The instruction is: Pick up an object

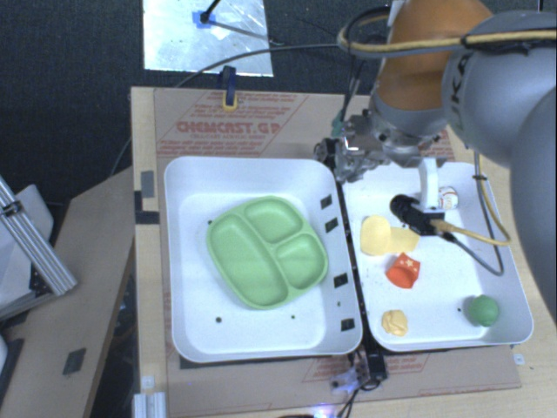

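The right white bin (513,320) holds several small things. A pale yellow piece (376,234) lies near its left wall, with a red-orange piece (403,271) just in front of it. A small yellow lump (394,322) sits at the front, and a green ball (481,309) is in the front right corner. A small white and red item (447,199) lies toward the back. My gripper (346,159) hangs over the bin's far left corner, close to the divider between the bins. It is apart from all the pieces, and nothing shows in its grasp.
The left white bin (187,320) holds a green divided plate (265,251), lying flat. The bulky grey arm with its orange band (431,24) covers the back right of the right bin. Cardboard (235,120) lies under both bins.
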Available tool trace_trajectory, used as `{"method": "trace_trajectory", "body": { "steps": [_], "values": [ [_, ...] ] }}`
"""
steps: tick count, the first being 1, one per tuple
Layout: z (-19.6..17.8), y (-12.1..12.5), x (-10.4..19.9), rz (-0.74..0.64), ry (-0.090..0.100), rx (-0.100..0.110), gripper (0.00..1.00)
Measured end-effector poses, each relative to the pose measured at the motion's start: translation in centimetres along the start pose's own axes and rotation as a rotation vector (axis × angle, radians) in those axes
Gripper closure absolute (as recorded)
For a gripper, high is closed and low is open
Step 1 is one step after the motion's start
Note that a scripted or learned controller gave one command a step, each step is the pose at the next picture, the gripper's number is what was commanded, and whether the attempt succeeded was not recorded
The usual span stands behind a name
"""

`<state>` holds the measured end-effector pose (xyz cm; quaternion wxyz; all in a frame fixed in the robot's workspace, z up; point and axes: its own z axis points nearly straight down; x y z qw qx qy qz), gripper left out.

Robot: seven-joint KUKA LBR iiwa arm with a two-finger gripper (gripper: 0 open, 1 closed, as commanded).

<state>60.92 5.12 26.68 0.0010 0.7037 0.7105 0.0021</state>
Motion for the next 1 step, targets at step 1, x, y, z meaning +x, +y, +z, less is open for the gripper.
{"method": "trace_trajectory", "body": {
  "steps": [1],
  "values": [
    [2.16,1.68,5.50,-0.001,0.000,0.002,1.00]
  ]
}}
